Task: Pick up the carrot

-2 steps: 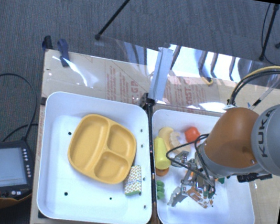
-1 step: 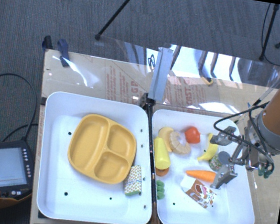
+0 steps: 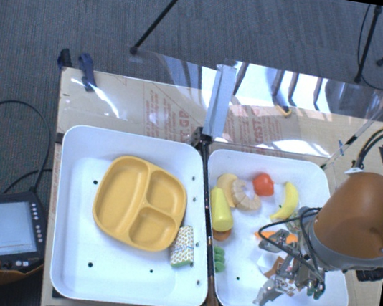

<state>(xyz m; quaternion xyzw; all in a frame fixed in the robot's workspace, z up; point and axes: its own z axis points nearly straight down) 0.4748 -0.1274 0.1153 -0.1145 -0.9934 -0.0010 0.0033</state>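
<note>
The arm's orange band and wrist (image 3: 352,221) hang over the right side of the right bin (image 3: 226,296). My gripper (image 3: 279,283) points down and to the left, low over the bin floor near its front right. A thin orange strip (image 3: 292,239), which may be the carrot, peeks out from under the gripper's body and cables. Most of it is hidden. I cannot see anything held in the gripper.
The right bin also holds a banana (image 3: 287,201), a red tomato (image 3: 263,184), a bread piece (image 3: 241,193), a yellow cylinder (image 3: 221,210) and a small green item (image 3: 218,260). In the left bin (image 3: 67,266) are a yellow divided plate (image 3: 141,202) and a patterned packet (image 3: 183,245).
</note>
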